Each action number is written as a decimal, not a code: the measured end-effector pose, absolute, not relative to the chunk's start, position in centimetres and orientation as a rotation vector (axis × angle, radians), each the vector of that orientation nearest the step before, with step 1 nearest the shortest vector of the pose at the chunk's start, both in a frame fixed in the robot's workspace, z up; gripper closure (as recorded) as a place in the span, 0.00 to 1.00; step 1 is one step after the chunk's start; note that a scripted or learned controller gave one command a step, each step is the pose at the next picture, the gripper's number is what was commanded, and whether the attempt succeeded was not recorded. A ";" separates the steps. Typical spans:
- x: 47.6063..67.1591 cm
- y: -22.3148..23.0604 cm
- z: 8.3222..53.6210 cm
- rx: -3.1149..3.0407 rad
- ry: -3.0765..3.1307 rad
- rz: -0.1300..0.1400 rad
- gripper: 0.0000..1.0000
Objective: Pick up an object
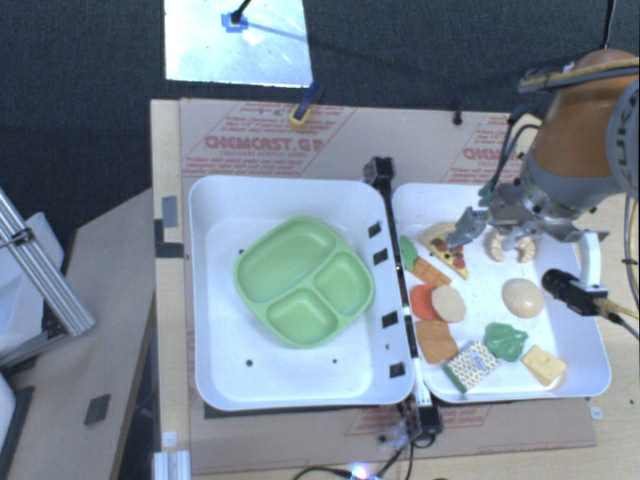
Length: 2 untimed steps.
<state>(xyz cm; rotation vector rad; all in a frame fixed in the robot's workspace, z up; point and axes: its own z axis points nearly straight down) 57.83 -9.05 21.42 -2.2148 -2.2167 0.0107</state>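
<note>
Gripper (468, 230) hangs over the right bin (600, 368) near its far-left corner, just above a pizza slice (446, 246) (whether its fingers are apart or together, I cannot tell). Left bin (215, 268) holds a green tray (303, 280).

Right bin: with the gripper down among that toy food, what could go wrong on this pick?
The gripper sits right beside the pizza slice, which lies close to the orange carrot piece, so closing could catch two items or nudge one aside.

The white croissant-like piece lies just under the wrist, where it may get bumped.

The items near the divider between the bins are crowded, so a sideways push could jam them against it.
</note>
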 end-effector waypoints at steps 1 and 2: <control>58.1 -9.0 22.0 -2.219 -2.225 -0.001 0.00; 57.7 -8.8 15.8 -2.218 -2.220 0.004 0.00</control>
